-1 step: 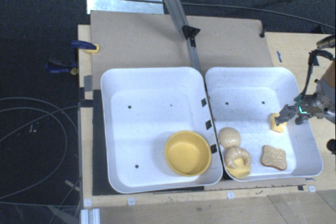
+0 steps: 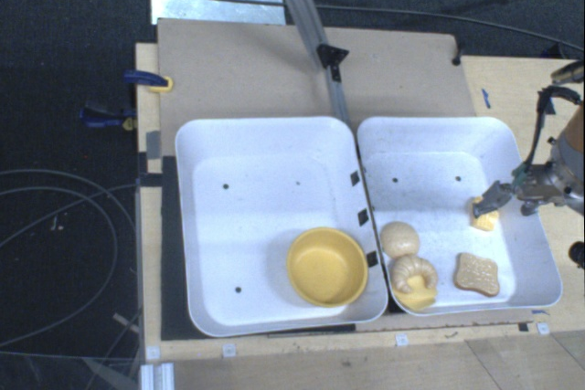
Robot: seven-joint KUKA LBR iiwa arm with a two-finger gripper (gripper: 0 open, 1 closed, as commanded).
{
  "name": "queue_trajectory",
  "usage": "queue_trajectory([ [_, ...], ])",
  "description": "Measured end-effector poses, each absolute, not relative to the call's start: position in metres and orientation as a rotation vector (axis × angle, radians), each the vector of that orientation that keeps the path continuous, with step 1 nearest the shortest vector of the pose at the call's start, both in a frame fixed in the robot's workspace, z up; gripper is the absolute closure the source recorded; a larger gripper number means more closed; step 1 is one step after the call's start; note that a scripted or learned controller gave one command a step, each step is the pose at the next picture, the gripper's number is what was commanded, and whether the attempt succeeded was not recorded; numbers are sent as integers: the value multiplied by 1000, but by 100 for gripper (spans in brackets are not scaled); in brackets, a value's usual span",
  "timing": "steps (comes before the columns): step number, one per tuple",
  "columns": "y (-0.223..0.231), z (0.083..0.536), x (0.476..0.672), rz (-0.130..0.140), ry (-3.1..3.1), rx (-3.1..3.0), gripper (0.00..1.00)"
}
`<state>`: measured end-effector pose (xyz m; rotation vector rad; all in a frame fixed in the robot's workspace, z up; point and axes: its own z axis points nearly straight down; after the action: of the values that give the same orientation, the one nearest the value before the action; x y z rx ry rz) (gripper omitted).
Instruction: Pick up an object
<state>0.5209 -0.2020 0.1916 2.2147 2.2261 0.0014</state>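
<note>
My gripper [image 2: 500,195] reaches in from the right over the right bin's [image 2: 430,142] right side. A small yellow piece [image 2: 484,220] lies just below and left of its tip, close to or touching it; whether it is gripped cannot be told. Lower in the same bin lie a brown toast-like slice [image 2: 477,274], a round beige bun [image 2: 399,238], and a croissant [image 2: 412,270] resting on a yellow item [image 2: 418,296]. A yellow bowl [image 2: 327,267] stands in the left bin [image 2: 247,151] near its front right corner.
A grey pole [image 2: 306,9] slants down from the top to the seam between the bins. Black clips [image 2: 359,196] join the bins along that seam. A blue and yellow clamp [image 2: 146,82] grips the bench's left edge. Cables lie on the dark floor.
</note>
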Motion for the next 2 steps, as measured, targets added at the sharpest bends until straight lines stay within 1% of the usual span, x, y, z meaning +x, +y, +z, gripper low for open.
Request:
queue_trajectory([
  [1,-210,136,515,-3,2224,2223,0],
  [2,-209,88,514,-2,2224,2223,0],
])
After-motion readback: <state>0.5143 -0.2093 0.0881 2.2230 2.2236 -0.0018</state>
